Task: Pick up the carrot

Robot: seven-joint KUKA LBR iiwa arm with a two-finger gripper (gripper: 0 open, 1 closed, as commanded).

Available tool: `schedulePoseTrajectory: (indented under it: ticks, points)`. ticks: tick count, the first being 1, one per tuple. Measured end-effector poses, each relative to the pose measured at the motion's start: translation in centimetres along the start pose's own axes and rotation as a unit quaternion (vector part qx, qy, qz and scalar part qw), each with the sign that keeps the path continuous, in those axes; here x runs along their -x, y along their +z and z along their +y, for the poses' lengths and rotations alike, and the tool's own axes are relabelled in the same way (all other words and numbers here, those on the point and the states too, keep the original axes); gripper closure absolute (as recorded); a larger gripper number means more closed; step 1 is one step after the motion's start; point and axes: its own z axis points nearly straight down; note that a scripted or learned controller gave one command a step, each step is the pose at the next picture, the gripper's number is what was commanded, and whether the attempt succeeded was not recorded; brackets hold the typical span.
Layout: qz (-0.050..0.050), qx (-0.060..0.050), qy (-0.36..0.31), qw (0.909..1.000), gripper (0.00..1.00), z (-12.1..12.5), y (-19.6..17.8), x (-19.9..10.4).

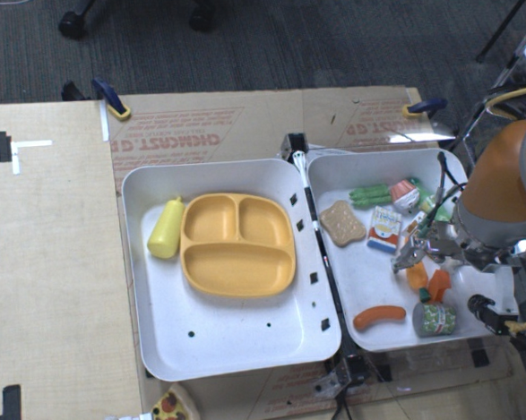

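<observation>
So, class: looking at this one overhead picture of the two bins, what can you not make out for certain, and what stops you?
- Gripper in the camera view: small and tangled with cables, so its grip is unclear.
- Carrot: orange pieces below the gripper, partly covered by it; their outline is unclear.
- Small box: label print too small to read.
- Arm: cut off by the right edge.
- Pizza toy: partly tucked under the left bin.

Grey arm point(504, 188) low at right; pincer point(416, 255) pointing left
</observation>
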Motion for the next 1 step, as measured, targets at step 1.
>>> schedulePoseTrajectory:
  ticks: [1]
  points:
    - [0.000,0.001,0.001,1.0000,1.00,0.14,-0.90,0.00]
